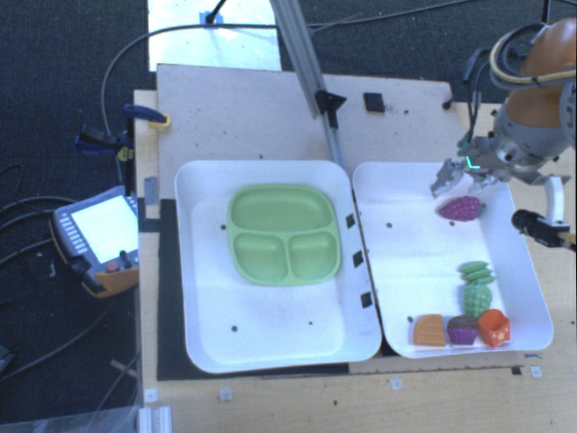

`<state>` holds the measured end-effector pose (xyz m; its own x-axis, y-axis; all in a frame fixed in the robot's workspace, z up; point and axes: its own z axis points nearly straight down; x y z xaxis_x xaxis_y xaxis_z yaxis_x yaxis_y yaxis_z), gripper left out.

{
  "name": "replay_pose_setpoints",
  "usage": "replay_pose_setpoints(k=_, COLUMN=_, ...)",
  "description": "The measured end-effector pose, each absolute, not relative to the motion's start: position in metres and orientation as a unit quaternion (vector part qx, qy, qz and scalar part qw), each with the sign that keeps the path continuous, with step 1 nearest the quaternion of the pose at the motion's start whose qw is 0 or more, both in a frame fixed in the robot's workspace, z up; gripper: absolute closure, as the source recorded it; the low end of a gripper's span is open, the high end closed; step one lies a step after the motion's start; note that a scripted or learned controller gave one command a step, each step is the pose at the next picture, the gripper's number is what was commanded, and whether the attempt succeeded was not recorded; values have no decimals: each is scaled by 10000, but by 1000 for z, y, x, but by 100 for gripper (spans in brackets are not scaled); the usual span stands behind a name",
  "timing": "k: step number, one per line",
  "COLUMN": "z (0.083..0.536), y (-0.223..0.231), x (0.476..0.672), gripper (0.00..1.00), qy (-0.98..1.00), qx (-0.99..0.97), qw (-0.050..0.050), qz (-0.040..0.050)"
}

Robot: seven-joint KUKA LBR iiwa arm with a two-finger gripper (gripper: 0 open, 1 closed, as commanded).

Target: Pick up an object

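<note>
Overhead, the jaws (pixel 465 179) are hanging spread apart just above the purple grapes (pixel 460 208), which are lying untouched near the far wall of the right bin (pixel 424 269).

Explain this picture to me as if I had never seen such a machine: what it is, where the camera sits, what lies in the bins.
One camera looks down at a slant on a bench with two white bins. The grey and orange thing at the right is a robot arm; its gripper hangs just above a purple toy in the right bin, not holding it. Near that bin's front edge lie a green toy, an orange block, a small purple piece and a red-orange piece. The left bin holds a green divided plate.
</note>
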<state>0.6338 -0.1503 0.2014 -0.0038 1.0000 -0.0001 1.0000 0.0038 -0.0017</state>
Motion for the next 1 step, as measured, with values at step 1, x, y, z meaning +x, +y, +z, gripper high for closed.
replay_pose_setpoints(k=1, z=203, y=-150, x=635, gripper=0, qy=-7087, qx=-7055, qw=-9, qz=-4)
